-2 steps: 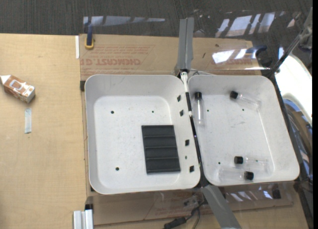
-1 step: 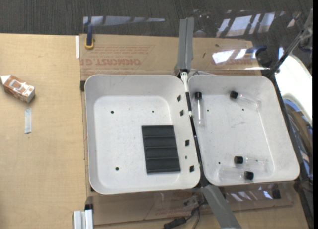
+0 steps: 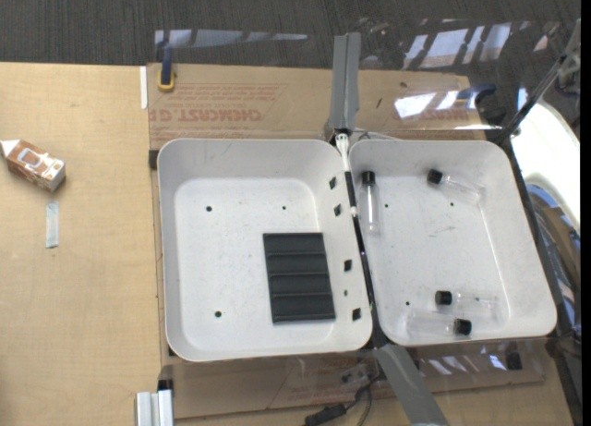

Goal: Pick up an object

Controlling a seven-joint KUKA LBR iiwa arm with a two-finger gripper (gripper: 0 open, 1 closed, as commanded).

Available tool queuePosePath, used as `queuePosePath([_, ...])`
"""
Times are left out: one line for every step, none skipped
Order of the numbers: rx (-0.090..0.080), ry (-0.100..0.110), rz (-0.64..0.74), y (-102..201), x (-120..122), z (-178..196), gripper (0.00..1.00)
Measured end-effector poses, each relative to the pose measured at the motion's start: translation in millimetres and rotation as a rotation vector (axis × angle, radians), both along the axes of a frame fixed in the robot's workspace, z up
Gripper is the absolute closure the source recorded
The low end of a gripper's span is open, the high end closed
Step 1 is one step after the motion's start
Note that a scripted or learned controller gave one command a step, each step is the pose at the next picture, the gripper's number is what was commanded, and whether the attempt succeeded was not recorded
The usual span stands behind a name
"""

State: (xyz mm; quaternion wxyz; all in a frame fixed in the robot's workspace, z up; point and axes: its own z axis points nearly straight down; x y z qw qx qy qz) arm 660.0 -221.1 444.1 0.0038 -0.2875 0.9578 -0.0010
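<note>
A black ribbed block (image 3: 298, 276) lies flat in the left white bin (image 3: 171, 230), a little right of its middle. The right white bin (image 3: 534, 258) holds several clear tubes with black caps. One tube (image 3: 369, 202) lies along that bin's left wall. Another tube (image 3: 452, 184) rests near the far side. Two more tubes (image 3: 466, 302) (image 3: 434, 325) lie close together at the near edge.
A small brown and white carton (image 3: 35, 165) and a pale strip (image 3: 52, 227) lie on the wooden bench at the left. Cardboard (image 3: 240, 105) sits under the bins. A grey post (image 3: 345, 73) stands behind the seam between them.
</note>
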Motion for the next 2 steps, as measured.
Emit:
queuePosePath([-0.001,0.0,0.104,0.0,0.0,0.2,1.0])
queuePosePath([-0.002,-0.001,0.21,0.1,-0.1,0.5,1.0])
